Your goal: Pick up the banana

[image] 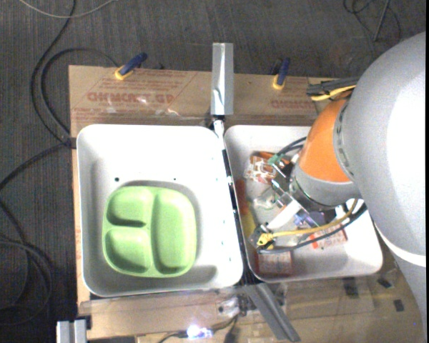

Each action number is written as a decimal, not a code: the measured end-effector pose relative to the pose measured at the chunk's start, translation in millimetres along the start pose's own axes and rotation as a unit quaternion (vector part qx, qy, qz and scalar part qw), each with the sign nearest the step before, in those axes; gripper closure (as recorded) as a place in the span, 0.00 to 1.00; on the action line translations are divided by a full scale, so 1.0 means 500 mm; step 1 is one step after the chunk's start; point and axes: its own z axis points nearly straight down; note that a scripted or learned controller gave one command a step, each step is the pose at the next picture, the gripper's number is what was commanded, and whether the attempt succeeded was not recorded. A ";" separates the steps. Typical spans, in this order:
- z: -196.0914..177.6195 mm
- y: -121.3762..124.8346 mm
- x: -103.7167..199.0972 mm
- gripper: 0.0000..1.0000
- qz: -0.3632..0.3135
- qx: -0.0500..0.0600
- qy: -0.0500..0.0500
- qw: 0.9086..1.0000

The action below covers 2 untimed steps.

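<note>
The KUKA iiwa arm (404, 141) seen from above: a broad, smooth shell of pale grey with softly rounded contours. A glossy orange band (322, 148) rings it just above the wrist, where the casing narrows to a darker grey collar (318, 189). Thin dark cables (292, 146) loop out beside the band

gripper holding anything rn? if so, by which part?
Cannot tell. The arm hangs low over the right bin and hides whatever lies under its wrist.
</note>
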 end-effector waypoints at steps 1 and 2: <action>0.000 -0.097 0.069 0.00 -0.082 0.000 -0.001 0.997; -0.045 -0.087 0.064 0.00 -0.204 -0.002 0.000 0.979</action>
